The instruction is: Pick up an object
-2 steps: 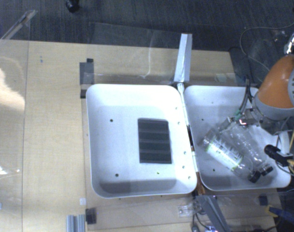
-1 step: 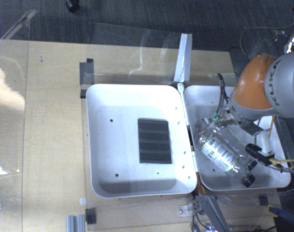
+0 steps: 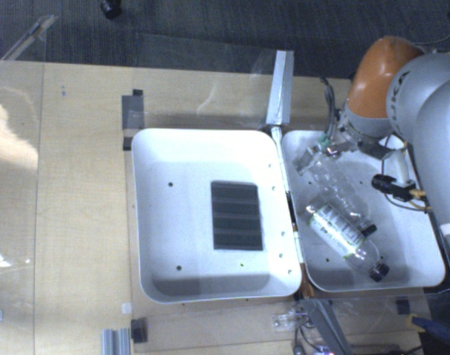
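Reaching in from the right, the grey arm [image 3: 431,117] with its orange band [image 3: 379,76] hung over the far corner of the right bin [image 3: 429,266], and the jaws sat low near that bin's back left corner, close to the wall it shares with the left bin [image 3: 138,198]. Whether the jaws were apart or together could not be told, since glare and clear plastic blurred them, and nothing could be seen clamped between them. A clear plastic bottle [image 3: 343,233] lay on its side on the right bin's floor, nearer the camera than the jaws and apart from them, angled with its dark cap [image 3: 378,272] pointing away from the jaws toward the bin's front right corner. Between the jaws and that bottle some more crumpled clear plastic [image 3: 334,182] showed faintly; what it was stayed uncertain. A black cable [image 3: 394,186] with an orange tip hung off the arm to the right of the jaws. Well to the left of the jaws, in the middle of the left bin, a dark ridged rectangular pad [image 3: 236,214] lay flat. Both bins rested on the pale wooden desk [image 3: 69,235].
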